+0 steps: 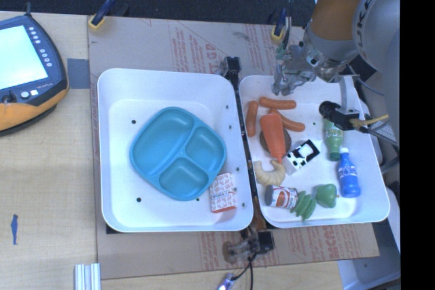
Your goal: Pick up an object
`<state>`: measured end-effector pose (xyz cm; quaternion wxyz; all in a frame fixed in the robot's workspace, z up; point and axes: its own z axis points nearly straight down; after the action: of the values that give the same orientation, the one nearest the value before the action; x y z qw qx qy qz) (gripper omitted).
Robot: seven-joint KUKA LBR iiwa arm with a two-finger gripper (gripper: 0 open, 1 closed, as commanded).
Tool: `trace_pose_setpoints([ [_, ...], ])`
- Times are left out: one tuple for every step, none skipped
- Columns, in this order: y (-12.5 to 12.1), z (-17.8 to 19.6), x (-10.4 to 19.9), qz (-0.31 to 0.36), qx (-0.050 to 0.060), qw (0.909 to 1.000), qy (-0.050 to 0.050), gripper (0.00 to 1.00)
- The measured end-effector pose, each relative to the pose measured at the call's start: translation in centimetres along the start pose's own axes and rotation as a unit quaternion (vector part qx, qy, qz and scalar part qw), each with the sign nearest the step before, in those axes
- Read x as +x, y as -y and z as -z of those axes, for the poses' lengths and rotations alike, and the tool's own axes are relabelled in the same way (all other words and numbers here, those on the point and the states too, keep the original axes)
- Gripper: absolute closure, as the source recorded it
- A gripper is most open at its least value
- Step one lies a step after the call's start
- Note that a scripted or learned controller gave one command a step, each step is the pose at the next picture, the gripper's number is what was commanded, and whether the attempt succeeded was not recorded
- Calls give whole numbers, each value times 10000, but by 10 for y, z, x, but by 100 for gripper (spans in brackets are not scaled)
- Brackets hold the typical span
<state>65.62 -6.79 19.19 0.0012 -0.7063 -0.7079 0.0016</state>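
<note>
Above the right white bin's (367,214) far edge, the grey two-finger gripper (285,86), grip state unclear, should descend squarely onto the nearby slim orange carrot (277,103).

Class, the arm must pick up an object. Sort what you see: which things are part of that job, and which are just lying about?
Part of the job:
gripper, above the right bin's far edge
carrot
blue bottle
green pepper
right bin

Lying about:
blue divided plate in the left bin
tablet on the bench
yellow clamp
</note>
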Motion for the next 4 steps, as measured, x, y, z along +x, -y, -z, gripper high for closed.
trace_pose_setpoints([
  [0,0,9,7,10,10000,-2,100],
  [0,0,2,1,2,10000,-1,100],
  [0,0,0,-2,-1,10000,-1,100],
  [0,0,-4,-6,-5,10000,0,100],
])
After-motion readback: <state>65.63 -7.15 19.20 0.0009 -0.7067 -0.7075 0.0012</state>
